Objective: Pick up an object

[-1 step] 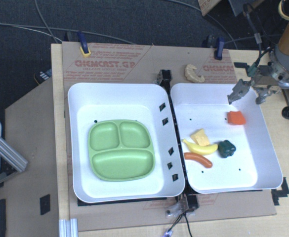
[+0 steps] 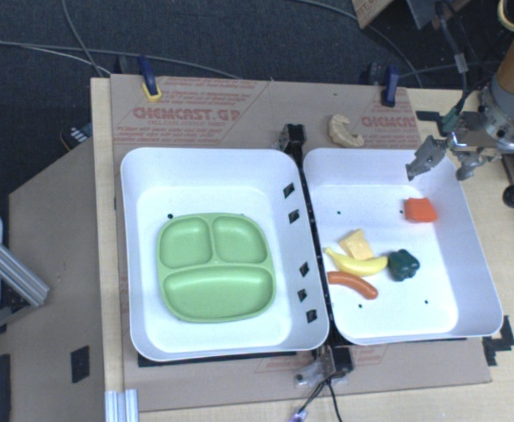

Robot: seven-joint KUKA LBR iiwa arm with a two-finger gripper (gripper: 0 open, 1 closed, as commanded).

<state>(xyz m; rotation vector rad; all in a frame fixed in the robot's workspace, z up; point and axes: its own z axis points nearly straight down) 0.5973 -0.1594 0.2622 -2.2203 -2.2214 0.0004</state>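
My gripper [image 2: 443,158] hangs above the far right corner of the right bin [image 2: 467,315], its two fingers spread apart with nothing between them. The nearest candidate, an orange block [image 2: 420,210], lies on the bin floor just below and slightly left of the gripper, well apart from the other items. It is small, squarish and bright orange-red, apparently with flat faces, though its exact shape is hard to judge at this size. To do this step well, I should centre the fingers over the block, align them across its flat sides, and descend straight before closing; its isolation leaves room for both fingers. Farther toward the bin's middle sit a yellow wedge [image 2: 355,241], a banana [image 2: 358,265], a red sausage [image 2: 353,285] and a dark green piece [image 2: 402,265], clustered closely, which would make a clean grasp harder. The left bin [image 2: 142,183] holds a green divided plate [image 2: 215,266].
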